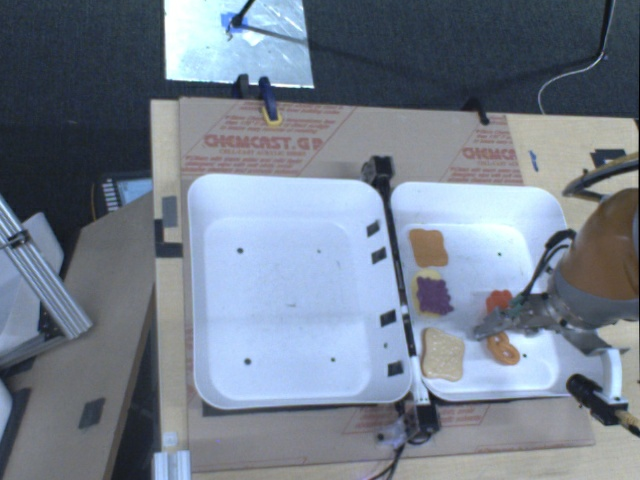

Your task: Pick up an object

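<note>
Gripper (497, 326) low in right bin (520, 206), finger state unclear, orange ring (504, 350) just beside, lying diagonally

overhead slanted view, both bins (300, 193)

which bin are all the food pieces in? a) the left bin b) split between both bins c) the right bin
c, since the orange slice, the purple piece, the bread slice, the red piece and the orange ring all lie in the right bin, where the gripper reaches in.
</note>
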Available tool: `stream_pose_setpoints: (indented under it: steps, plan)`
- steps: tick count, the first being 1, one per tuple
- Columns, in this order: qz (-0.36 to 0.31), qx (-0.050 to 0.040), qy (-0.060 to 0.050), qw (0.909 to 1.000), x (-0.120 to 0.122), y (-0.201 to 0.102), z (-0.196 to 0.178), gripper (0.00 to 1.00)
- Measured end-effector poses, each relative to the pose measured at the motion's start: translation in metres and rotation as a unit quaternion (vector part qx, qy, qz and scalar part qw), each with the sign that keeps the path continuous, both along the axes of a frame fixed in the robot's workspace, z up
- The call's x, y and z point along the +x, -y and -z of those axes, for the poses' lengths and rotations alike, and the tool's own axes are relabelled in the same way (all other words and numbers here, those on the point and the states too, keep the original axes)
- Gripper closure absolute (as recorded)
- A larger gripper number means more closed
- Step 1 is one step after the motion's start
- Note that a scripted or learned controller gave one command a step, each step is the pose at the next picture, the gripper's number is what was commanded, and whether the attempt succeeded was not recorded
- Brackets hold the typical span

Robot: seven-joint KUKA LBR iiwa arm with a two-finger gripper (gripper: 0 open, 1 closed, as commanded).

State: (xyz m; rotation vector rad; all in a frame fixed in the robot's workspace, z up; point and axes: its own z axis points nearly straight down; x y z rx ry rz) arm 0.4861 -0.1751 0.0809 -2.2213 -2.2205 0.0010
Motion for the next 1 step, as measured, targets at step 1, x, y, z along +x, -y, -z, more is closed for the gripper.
stream_pose_setpoints:
  steps: [1]
  plan:
    - [0.0,-0.0013,0.002,1.0,0.0006,0.0323,-0.0041,0.0]
